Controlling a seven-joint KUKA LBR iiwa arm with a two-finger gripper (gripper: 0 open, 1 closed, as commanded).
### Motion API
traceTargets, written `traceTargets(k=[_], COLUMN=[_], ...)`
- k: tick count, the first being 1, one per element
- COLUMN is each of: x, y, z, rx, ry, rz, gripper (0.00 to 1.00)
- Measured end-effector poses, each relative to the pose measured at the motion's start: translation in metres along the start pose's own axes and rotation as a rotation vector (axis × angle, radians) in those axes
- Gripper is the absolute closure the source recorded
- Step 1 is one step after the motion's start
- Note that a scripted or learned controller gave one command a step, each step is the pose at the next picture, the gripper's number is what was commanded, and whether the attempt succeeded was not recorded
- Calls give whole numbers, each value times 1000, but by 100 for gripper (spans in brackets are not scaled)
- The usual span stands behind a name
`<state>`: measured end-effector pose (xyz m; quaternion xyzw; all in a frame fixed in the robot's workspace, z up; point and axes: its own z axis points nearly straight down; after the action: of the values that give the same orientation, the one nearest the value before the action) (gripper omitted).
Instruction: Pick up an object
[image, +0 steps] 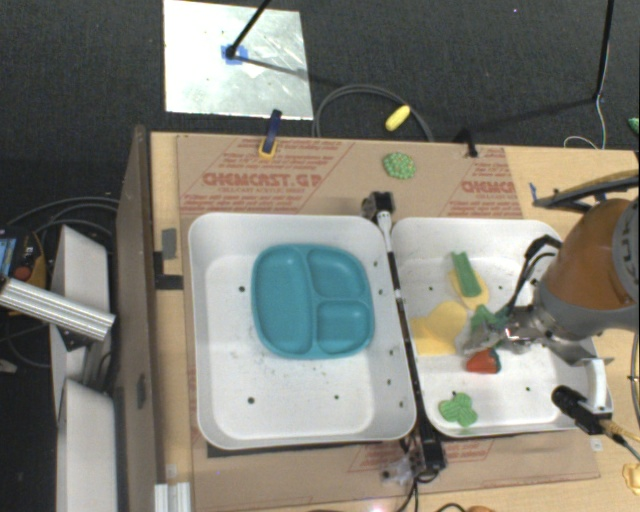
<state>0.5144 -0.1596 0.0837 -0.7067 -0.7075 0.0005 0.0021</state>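
**Gripper down among the right bin's objects, grasp not confirmed**

You have the gripper (492, 335) low in the right white bin (520, 418), sitting between a small red rounded object (483, 363), a flat yellow wedge-shaped piece (438, 329) and a green and yellow stick-shaped toy (465, 275). You are at the reach-and-grasp step. Whether the fingers are apart or closed on anything cannot be told from this angle. A green lumpy toy (459, 409) lies near the bin's front wall. The teal divided plastic plate (312, 301) rests in the left white bin (225, 400). Next, you likely need a firm close, then a straight lift.
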Motion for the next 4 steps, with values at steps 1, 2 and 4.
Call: traceTargets(k=[1,2,4], x=[-2,25,25], y=[3,-27,-28], z=[-11,-118,4], rx=[-8,-13,-4], ry=[-4,-3,-2], rz=[0,-5,0], gripper=[100,100,0])
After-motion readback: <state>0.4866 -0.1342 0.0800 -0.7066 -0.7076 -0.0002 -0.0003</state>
